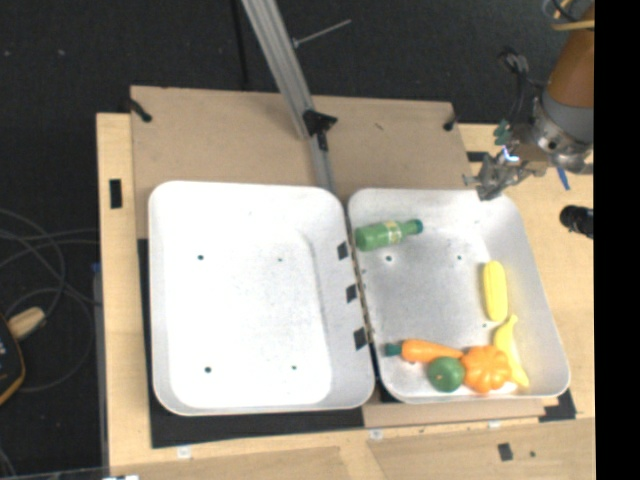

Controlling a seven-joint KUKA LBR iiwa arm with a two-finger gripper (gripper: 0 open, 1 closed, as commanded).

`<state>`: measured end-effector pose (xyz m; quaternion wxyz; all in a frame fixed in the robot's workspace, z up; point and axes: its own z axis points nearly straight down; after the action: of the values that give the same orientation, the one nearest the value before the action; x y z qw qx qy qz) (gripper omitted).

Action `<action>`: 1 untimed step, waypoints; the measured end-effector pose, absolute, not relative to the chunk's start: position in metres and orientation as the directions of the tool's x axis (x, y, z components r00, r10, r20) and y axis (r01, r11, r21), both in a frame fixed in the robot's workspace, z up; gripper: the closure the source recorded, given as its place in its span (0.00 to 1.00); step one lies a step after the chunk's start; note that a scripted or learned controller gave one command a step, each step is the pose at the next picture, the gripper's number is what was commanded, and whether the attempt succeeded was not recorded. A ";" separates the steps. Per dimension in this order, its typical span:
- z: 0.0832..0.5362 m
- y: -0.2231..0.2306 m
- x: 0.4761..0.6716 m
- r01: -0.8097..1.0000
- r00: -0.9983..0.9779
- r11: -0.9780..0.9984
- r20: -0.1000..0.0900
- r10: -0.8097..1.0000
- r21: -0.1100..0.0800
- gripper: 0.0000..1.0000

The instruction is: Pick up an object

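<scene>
In the camera view, the arm (570,78) is reaching in from the right, its orange band showing above the grey wrist, and the gripper (490,180) is hanging over the far right corner of the right bin (440,268), just at its rim. Nothing is lying between the fingers; whether they are spread wide or drawn narrow cannot be told at this size. The right bin is carrying all the loose things: a green bottle (387,233) is lying on its side near the far left corner, a yellow corn cob (494,289) is resting along the right wall, and at the near edge an orange carrot (430,350), a green round fruit (446,373), an orange pepper (487,367) and a yellow banana (511,348) are crowding together, touching or nearly so. The left bin (250,298) is sitting beside it on the bench (400,118), their inner edges meeting. A grey metal pole (285,63) is slanting across the far side of the bench.
</scene>
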<state>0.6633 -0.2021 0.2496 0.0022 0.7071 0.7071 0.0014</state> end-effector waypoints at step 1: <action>0.253 -0.156 0.657 1.000 -0.003 0.003 0.000 1.000 0.002 1.00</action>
<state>0.6573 -0.1557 0.2534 0.0007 0.7062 0.7080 0.0005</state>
